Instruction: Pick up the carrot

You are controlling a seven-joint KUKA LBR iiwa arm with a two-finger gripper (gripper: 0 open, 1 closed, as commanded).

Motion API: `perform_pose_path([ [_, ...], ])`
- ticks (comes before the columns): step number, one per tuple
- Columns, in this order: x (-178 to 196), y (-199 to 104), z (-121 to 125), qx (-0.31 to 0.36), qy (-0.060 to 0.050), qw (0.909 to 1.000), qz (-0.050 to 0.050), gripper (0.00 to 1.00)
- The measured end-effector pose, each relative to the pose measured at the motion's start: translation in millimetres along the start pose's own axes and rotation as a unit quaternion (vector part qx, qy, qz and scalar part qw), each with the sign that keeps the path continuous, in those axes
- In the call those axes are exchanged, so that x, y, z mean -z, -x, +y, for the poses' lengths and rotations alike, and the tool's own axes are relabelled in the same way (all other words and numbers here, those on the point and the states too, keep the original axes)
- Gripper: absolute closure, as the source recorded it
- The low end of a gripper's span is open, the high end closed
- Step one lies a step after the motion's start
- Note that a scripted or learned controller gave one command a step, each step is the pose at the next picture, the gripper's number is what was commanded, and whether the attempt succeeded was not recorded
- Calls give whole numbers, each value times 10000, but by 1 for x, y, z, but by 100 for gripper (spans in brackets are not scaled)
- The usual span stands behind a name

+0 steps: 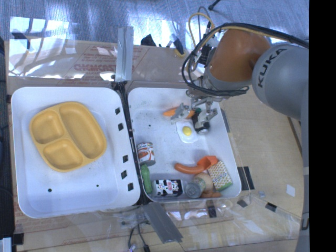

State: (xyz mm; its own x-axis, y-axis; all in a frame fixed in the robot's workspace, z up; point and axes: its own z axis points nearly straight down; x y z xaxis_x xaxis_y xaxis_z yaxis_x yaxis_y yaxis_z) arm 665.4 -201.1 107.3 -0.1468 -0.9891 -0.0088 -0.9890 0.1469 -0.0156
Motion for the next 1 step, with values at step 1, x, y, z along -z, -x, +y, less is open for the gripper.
perform_pose_path([
  [1,0,-3,-2,-811,-60,9967,7,0],
])
